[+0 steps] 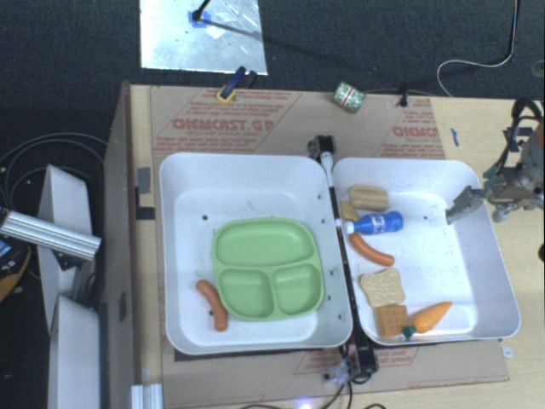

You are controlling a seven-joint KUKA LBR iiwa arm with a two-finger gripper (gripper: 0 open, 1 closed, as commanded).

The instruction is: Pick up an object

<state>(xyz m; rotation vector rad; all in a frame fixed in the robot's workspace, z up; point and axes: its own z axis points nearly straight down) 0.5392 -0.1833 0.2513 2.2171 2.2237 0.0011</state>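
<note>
The right bin (485, 292) holds a tan bread roll (368, 198), a blue bottle (375, 223), an orange sausage (372, 250), a slice of toast (381, 286), a square cracker (391, 319) and a carrot (430, 315). In the left bin (183, 194) are a green divided plate (268, 267) and a second sausage (212, 304). My gripper (481, 207) hovers over the right bin's far right rim, well away from the food. It is open, with nothing between its fingers (464, 203).
The bins sit on a cardboard sheet (221, 122). A small green can (348, 97) lies behind the bins, with a yellow and blue clip (232, 86) further left. A cable (477, 62) runs along the back right.
</note>
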